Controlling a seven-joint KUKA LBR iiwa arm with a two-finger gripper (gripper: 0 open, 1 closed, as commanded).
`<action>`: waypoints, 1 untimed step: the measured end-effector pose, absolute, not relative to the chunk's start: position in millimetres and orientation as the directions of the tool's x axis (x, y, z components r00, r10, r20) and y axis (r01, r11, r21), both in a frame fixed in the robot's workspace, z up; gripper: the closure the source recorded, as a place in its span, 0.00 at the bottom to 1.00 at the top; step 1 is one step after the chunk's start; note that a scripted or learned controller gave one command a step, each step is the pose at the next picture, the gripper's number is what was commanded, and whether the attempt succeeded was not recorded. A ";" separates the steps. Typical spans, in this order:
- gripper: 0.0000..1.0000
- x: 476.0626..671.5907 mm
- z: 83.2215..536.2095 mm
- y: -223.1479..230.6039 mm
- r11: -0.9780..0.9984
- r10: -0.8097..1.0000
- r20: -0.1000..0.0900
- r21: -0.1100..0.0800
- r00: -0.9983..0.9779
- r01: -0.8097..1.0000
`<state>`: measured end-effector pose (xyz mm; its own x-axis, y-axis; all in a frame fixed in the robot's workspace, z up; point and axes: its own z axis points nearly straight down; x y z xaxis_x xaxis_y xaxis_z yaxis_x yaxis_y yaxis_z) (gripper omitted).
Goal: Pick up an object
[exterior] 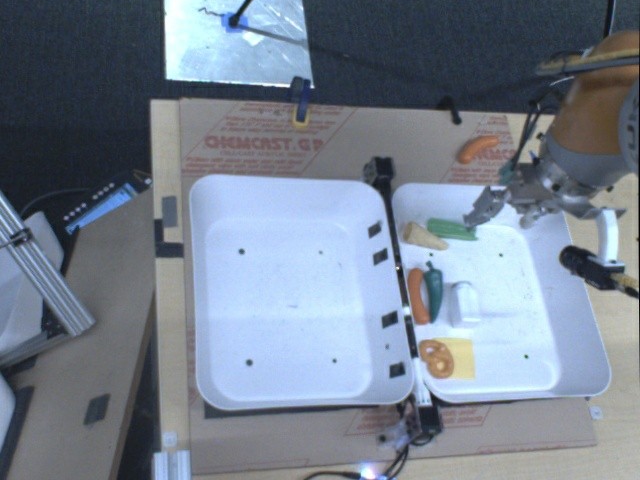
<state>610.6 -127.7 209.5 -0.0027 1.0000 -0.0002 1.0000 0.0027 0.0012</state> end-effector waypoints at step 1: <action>0.00 609.3 183.5 -15.9 0.011 1.000 0.002 0.000 -0.011 1.000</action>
